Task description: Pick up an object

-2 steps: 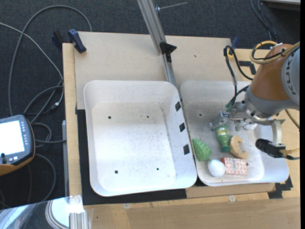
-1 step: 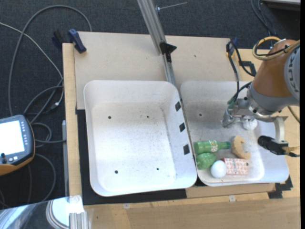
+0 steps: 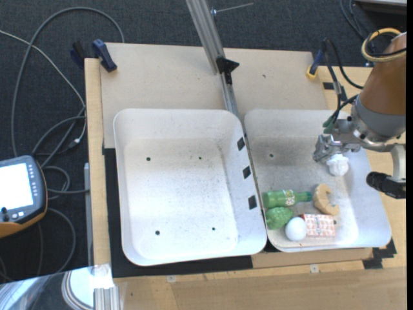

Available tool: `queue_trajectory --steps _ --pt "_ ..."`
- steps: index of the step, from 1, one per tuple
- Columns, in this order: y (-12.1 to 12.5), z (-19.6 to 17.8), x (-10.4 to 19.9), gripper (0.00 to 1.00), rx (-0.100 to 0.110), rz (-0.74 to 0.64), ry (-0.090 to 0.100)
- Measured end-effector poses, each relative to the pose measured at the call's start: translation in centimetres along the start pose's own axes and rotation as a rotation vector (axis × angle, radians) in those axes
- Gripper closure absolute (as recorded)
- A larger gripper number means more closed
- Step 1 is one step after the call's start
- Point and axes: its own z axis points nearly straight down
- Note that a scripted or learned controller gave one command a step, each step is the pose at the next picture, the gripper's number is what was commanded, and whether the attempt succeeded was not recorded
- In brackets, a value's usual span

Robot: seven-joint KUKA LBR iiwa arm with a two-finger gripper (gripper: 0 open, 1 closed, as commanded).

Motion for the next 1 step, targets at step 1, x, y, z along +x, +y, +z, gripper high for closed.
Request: queue_trajectory --steps 1 --pt "0.22 -5.0 -0.01 1.0 -0.001 -0.002 0.0"
